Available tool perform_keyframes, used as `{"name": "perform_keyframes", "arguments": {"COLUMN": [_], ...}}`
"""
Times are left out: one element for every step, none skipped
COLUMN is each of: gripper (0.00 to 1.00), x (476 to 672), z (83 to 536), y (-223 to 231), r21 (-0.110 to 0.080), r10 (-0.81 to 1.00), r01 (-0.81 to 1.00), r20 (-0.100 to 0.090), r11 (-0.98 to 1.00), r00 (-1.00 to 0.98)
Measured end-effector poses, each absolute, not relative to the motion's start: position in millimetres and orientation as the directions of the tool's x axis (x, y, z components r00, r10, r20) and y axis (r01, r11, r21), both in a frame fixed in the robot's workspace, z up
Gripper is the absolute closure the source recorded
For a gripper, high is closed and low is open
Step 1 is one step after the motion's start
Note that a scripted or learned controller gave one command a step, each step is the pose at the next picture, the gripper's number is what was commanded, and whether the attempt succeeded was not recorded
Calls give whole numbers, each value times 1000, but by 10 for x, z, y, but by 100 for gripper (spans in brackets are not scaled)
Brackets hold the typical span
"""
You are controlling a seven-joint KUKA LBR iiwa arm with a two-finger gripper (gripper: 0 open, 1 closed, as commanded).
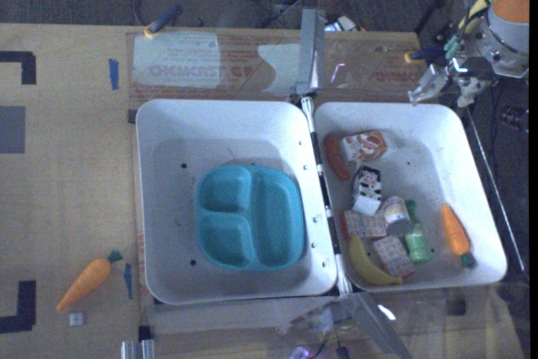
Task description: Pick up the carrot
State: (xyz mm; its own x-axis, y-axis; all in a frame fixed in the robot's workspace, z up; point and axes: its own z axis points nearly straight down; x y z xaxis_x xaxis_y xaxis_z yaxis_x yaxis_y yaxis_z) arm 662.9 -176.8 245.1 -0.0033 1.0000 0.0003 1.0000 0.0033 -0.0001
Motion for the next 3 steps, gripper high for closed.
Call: {"name": "perform_keyframes", "arguments": {"gripper": [0,0,0], "x": [5734,4979,4872], "z": [1719,1153,894], "y": [-2063,-2180,-2120], "r21": [1,-3,13], "r10": [989,985,984], "r01": [989,985,984], "r20": [-1,11,11], "r11": [150,174,175], "r00": [-150,-173,-176]}}
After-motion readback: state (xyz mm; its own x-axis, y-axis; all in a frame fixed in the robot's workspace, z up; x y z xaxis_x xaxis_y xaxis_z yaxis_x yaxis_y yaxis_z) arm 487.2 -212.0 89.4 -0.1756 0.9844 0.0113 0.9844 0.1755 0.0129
